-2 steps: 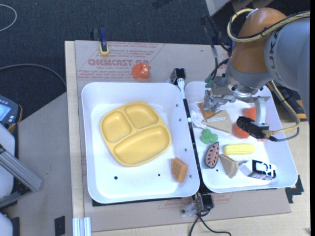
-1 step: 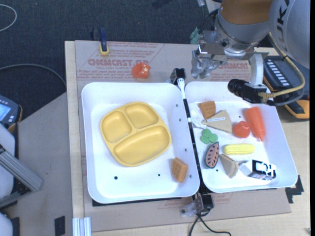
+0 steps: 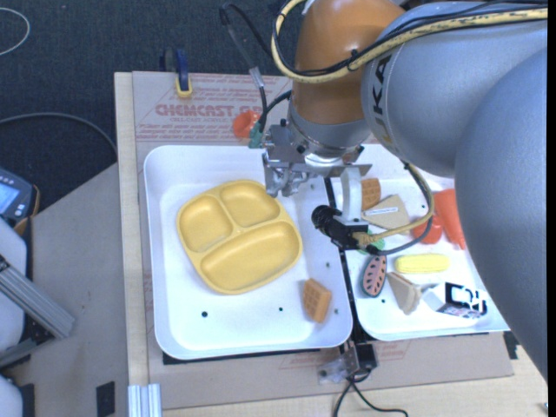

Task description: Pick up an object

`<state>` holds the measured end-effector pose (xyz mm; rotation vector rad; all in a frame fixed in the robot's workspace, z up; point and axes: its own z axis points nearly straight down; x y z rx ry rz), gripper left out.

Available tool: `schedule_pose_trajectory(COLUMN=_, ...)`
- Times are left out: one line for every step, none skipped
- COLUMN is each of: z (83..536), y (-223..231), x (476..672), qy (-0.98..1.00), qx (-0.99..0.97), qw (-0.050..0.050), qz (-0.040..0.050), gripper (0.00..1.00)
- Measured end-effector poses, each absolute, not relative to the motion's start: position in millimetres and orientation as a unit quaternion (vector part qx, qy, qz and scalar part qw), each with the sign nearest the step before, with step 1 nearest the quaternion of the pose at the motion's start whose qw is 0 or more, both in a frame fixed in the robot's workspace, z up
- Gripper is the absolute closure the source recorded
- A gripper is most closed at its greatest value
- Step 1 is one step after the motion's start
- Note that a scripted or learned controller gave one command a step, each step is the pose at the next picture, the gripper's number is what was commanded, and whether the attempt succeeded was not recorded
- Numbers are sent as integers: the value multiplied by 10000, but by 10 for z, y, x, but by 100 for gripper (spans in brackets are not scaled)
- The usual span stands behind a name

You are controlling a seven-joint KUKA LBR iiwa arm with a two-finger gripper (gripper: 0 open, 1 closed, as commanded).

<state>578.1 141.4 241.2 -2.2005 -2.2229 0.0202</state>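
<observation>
My gripper (image 3: pixel 280 179) hangs low over the far part of the left bin (image 3: pixel 165 233), just above the back rim of a yellow divided plate (image 3: pixel 239 241). Nothing shows in its grasp. A small tan waffle piece (image 3: pixel 317 301) lies in the left bin, near its front right corner. The right bin (image 3: pixel 434 327) holds a watermelon slice (image 3: pixel 374 275), a yellow corn cob (image 3: pixel 423 264), a tan wedge (image 3: pixel 405 292), a bread slice (image 3: pixel 388 211), an orange-red piece (image 3: pixel 446 215) and a black-and-white item (image 3: pixel 460 298). The arm hides much of the right bin.
An orange toy (image 3: pixel 245 124) sits on the board behind the left bin. A blue and yellow clamp (image 3: pixel 182 72) grips the board's far edge. The bins' shared wall (image 3: pixel 347 285) runs just right of the waffle piece.
</observation>
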Motion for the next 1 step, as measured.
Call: schedule_pose_trajectory(z=2092, y=2311, x=5488, qy=-7108, qx=-7033, qw=51, qz=56, gripper=100)
